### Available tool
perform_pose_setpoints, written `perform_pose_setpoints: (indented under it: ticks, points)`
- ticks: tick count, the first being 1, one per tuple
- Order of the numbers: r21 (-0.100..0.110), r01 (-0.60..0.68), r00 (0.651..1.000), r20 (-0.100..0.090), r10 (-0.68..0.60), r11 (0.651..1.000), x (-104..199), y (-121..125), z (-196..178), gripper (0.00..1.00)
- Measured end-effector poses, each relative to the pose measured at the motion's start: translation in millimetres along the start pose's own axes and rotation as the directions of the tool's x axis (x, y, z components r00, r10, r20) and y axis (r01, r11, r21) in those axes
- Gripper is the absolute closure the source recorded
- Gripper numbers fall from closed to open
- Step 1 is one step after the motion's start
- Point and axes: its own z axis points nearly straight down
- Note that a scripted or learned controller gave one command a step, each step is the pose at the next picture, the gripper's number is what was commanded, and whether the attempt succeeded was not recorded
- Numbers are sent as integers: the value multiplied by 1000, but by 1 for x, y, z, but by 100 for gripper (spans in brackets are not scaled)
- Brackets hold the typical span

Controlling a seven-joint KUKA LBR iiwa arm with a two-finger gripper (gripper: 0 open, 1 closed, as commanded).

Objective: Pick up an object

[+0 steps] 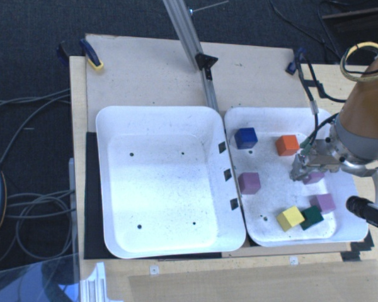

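In the camera view we see the claw [307,169] low in the right bin [340,234], reached in from the right under the arm's grey wrist and orange band; a purple block [314,177] lies right at its tips, partly hidden beneath the metal, and this is the thing we judge it is going for. We cannot tell whether the claw is clenched or released, nor whether the block sits between its tips or just beside them on the near side; that is the relation the lift turns on. The block shows toward the front of the bin from the claw, touching or nearly so. Other candidates lie around it: an orange block [287,145] just behind the claw, a blue block [246,137] farther left, a second purple block [249,182] well to the left by the divider, a third purple block [325,202] nearer the front, with a green block [313,217] and a yellow block [291,218] touching each other at the front rim; the left bin [113,168] sits beside it on the tabletop [145,68].
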Motion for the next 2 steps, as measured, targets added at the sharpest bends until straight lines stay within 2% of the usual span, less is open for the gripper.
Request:
perform_pose_setpoints:
  ticks: [1, 2]
  points:
    - [1, 1, 1000, 0, -1, 1000, 0, 2, -49, 100]
    - [6, 5, 1000, -3, -5, 1000, 48, 15, -51, 100]
